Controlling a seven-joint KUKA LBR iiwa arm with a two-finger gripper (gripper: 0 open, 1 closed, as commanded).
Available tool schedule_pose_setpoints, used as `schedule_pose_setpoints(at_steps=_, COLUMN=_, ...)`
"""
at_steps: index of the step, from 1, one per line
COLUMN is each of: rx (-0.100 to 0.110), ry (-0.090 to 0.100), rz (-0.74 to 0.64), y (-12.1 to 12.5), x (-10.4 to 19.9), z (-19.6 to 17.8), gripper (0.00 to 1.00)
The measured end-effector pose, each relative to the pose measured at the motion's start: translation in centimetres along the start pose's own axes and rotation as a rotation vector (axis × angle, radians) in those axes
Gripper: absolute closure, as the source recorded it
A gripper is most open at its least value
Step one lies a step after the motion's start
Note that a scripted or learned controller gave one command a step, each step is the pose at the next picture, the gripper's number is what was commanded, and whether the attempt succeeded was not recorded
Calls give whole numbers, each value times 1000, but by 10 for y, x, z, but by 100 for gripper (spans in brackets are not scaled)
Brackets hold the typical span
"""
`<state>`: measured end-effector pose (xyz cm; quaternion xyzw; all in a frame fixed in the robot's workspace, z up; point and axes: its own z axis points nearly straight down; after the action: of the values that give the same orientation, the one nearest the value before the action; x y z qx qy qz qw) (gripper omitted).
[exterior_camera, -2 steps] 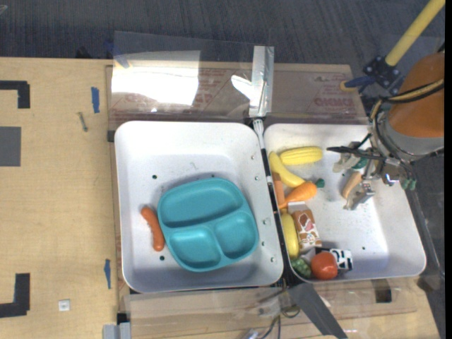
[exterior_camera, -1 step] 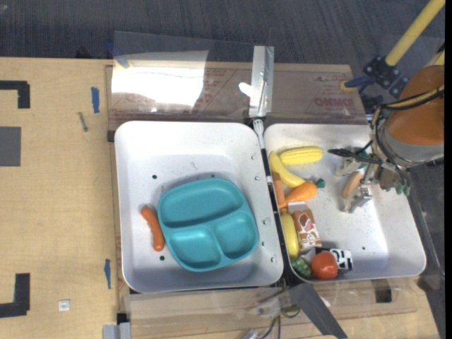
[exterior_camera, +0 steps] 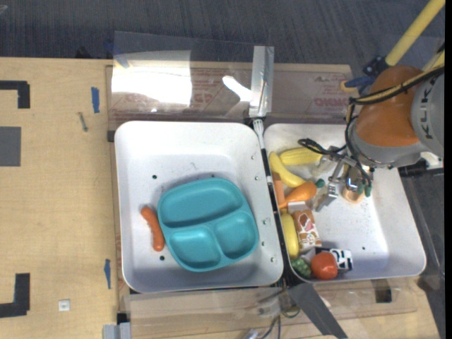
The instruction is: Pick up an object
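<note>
While the grey arm with its orange band (exterior_camera: 385, 115) reaches in from the right, its two-finger gripper (exterior_camera: 337, 184) hangs low over the right-hand shallow white bin (exterior_camera: 392, 242), and whether the claw is open or closed cannot be told, as its metal parts blur together there. Just to the left of the claw, close enough that contact cannot be ruled out, lies an orange carrot-shaped toy (exterior_camera: 300, 193). Above that, near the bin's upper left, rests a yellow banana-like piece (exterior_camera: 296, 157). Below the carrot sits a small white and red printed packet (exterior_camera: 306, 230), with a second yellow curved piece (exterior_camera: 290, 237) beside it against the bin's left wall. At the front edge lie a round red tomato-like toy (exterior_camera: 324, 265), a small green item (exterior_camera: 302, 266) and a little black and white object (exterior_camera: 342, 258). The left white bin (exterior_camera: 138, 143) holds a teal divided plastic plate (exterior_camera: 207, 223) and, just beside its left edge, an orange-red sausage-shaped toy (exterior_camera: 152, 228).
</note>
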<state>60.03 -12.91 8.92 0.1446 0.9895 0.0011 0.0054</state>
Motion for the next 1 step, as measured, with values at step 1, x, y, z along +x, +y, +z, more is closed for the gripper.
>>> schedule_pose_setpoints(at_steps=1, rx=3, ry=-3, rz=72, y=-36, x=-64, z=-52, gripper=0)
